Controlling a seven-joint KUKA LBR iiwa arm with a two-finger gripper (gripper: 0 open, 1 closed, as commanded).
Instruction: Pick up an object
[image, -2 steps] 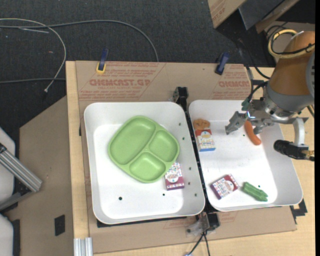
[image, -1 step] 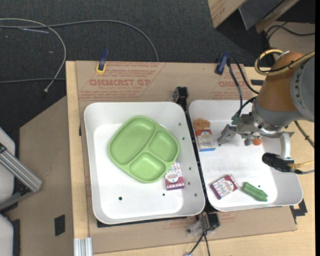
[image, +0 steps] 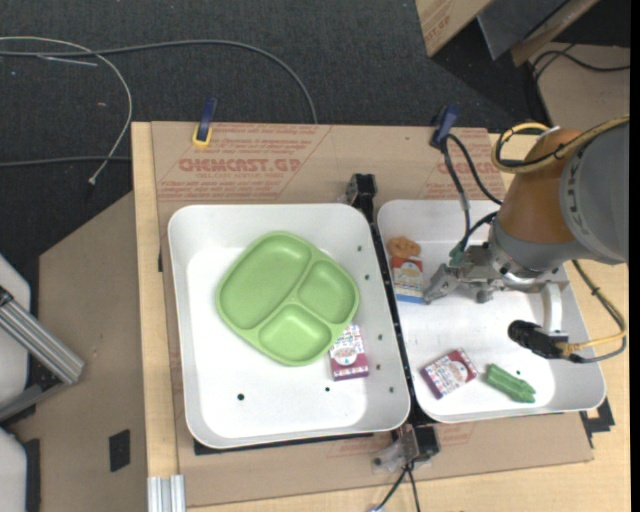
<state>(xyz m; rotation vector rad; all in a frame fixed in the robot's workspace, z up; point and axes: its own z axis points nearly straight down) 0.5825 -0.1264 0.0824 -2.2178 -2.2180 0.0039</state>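
Hovering my claw (image: 447, 283) over the right bin (image: 585, 392), I am lining up on the snack packet (image: 405, 265); I cannot tell its grip state, so I am centring first.

- Two blue clamps (image: 206, 118) on the far bench edge.
- Printed cardboard sheet (image: 250, 160) under both bins.
- Thin grey cable (image: 110, 75) looping across dark carpet.

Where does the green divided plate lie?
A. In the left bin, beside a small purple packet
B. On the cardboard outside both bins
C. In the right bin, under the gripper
A: the green divided plate rests in the left bin, with the small purple packet at its lower right edge.
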